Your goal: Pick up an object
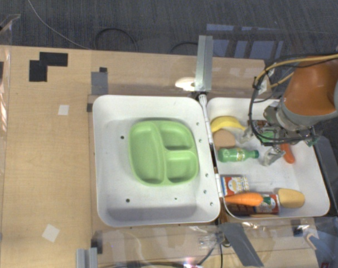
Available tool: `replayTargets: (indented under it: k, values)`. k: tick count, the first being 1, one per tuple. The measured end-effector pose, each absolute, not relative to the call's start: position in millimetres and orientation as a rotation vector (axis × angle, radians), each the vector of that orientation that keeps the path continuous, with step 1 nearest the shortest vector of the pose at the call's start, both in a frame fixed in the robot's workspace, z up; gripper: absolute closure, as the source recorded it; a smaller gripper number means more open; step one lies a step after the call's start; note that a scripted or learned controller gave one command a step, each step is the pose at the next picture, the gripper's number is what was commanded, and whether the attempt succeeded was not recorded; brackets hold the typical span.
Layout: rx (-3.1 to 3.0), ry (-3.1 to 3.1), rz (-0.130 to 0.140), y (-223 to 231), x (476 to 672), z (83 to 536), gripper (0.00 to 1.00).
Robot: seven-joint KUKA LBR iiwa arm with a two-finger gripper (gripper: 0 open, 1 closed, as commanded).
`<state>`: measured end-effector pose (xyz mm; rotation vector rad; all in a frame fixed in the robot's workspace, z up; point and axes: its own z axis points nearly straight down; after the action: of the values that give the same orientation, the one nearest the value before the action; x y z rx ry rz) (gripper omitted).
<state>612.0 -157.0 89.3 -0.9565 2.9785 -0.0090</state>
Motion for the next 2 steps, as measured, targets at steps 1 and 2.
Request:
replayTargets:
  k: [1,2]
  values:
    - [-1.311,2.847,-0.034,-123,637.9,90,0.0]
    - [-2.022,2.391,-0.014,-179,672.0,114,0.0]
